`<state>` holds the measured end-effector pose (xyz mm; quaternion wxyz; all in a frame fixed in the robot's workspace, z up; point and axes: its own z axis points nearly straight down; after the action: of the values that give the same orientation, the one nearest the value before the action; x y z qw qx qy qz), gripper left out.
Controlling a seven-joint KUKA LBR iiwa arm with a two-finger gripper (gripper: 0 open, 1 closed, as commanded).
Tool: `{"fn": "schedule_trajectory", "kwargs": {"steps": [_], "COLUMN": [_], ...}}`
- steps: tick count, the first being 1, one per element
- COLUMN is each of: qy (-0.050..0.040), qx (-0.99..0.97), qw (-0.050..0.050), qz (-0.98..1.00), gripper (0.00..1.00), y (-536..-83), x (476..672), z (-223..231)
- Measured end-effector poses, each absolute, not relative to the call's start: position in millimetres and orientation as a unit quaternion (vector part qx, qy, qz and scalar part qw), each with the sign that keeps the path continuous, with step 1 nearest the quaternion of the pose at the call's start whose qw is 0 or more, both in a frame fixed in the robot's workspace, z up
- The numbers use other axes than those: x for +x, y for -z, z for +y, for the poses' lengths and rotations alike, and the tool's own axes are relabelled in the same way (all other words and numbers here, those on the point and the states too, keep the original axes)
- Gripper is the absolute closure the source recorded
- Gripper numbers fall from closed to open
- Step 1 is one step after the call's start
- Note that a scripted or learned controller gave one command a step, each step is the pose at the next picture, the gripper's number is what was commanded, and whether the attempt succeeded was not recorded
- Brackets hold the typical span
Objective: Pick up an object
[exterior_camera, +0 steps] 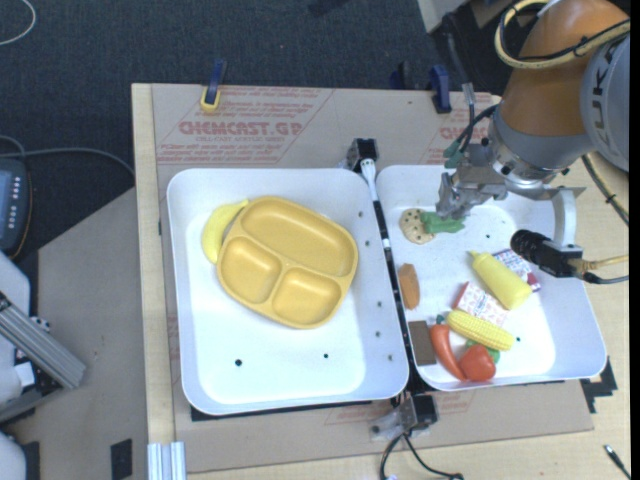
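The hand (452, 206) is lowered into the right bin (570, 353), directly over a small green item (443, 225) lying just beside a cookie (412, 224); whether its fingers are apart or together cannot be told. A grasp here could be spoiled if the flat green item slides away, or the cookie is nudged against the bin wall. The corn (480, 329), yellow bottle (500, 279) and yellow tray (286, 260) lie well apart.

Two white bins (190, 268). The left one holds one yellow tray (287, 260) and one banana (214, 230). The right one holds one cookie (412, 225), one sausage (409, 285), one corn cob (480, 329), one mustard bottle (502, 279), one red pepper (478, 364).
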<state>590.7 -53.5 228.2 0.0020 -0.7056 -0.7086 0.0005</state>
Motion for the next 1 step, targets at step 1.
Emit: {"fn": "schedule_trajectory", "kwargs": {"steps": [1], "qy": [-0.0006], "qx": [-0.706], "qw": [0.002], "qz": [-0.709], "gripper": [1.0], "y": [-224.7], "x": [565.5], "z": [-12.5]}}
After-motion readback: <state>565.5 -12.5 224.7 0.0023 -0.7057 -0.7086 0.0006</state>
